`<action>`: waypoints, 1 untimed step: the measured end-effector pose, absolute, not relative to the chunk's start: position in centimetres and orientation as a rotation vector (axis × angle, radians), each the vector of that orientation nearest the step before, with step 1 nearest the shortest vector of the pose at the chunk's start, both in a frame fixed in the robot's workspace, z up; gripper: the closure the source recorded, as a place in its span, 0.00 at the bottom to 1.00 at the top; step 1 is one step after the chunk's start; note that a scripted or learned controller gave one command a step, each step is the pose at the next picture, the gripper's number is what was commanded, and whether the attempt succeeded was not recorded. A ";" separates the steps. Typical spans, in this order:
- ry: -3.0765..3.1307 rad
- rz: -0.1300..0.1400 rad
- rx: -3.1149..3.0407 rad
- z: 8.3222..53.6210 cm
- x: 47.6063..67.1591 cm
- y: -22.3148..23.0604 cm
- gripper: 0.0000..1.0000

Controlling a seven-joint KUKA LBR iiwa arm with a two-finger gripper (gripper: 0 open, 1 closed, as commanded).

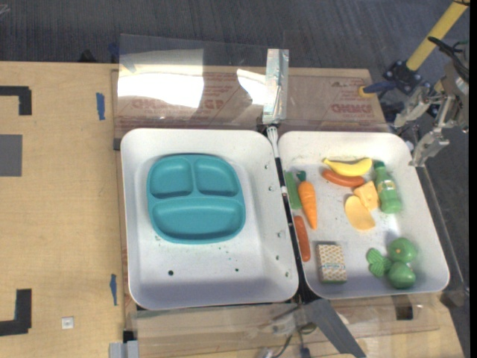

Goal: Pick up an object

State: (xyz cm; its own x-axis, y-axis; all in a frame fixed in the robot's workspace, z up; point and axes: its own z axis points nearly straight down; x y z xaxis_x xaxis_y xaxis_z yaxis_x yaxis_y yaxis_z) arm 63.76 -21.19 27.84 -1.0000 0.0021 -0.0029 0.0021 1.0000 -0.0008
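The gripper [431, 129] hangs off the top right corner of the right bin [436, 233], outside its rim, and whether its jaws are open or closed I cannot tell from here. Inside that right bin, the carrot [308, 203] lies near the left wall, the banana [349, 166] sits toward the top edge, and the green pepper [401, 263] rests in the lower right corner. Left of the right bin, the left bin [141, 155] holds a teal divided plate [196, 198].
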 end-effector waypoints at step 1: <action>3.128 -0.002 0.164 9.7 61.8 -22.1 0.00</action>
State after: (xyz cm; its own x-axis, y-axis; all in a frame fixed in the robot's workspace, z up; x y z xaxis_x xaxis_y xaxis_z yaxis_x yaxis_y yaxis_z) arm 61.80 -22.10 9.74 -0.9945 0.1043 -0.0089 0.1043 0.9945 -0.0011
